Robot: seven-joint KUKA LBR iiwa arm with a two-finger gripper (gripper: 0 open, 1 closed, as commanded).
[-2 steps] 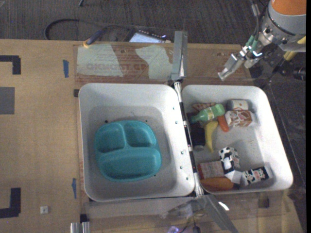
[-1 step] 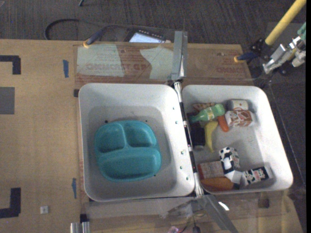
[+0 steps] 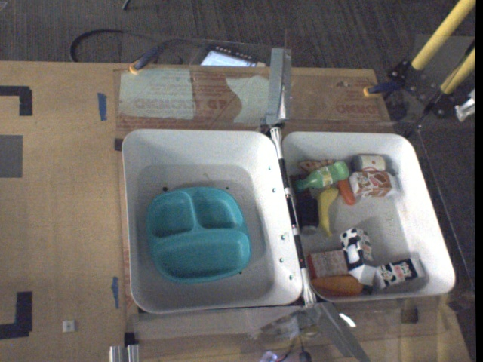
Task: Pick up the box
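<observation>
The box lies in the right bin, in its far part, with its long axis running left to right and slightly tilted; which end is the top is hard to make out. Its left end touches a carrot, and a small pale object sits just beyond it. A green bottle and a banana lie to the left. Near the front are two cow-patterned cartons, partly overlapping. The left bin holds a teal plate. Whether the claw is open or closed I cannot tell.
</observation>
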